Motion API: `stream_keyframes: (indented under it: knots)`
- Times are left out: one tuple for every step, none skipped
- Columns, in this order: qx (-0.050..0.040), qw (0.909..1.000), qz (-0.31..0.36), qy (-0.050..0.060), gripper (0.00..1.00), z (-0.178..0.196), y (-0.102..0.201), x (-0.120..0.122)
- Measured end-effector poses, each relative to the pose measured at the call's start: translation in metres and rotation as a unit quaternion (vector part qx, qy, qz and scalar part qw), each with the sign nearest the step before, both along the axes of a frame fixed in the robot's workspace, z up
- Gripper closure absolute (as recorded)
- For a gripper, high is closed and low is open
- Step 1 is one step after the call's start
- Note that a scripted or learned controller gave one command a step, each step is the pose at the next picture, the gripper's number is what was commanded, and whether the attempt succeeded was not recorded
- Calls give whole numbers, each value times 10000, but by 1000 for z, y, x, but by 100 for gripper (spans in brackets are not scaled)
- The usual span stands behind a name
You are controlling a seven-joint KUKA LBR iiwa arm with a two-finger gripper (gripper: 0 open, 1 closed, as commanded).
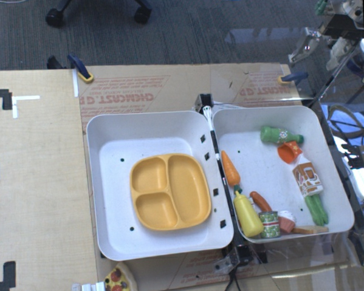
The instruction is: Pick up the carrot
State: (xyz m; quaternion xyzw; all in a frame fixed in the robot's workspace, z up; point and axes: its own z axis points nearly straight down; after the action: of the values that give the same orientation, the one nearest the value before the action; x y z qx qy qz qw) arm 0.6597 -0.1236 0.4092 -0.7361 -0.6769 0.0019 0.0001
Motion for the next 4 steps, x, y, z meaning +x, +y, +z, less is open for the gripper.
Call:
stream_keyframes:
  knots:
    - [-3,9950,-997,-9,0,89,46,0]
    - [-7,9583,-2858,-7,0,130,101,0]
    - [-8,8914,-4532,-3,0,130,160,-5]
    - [-12,7994,-6008,-11,0,130,195,-15]
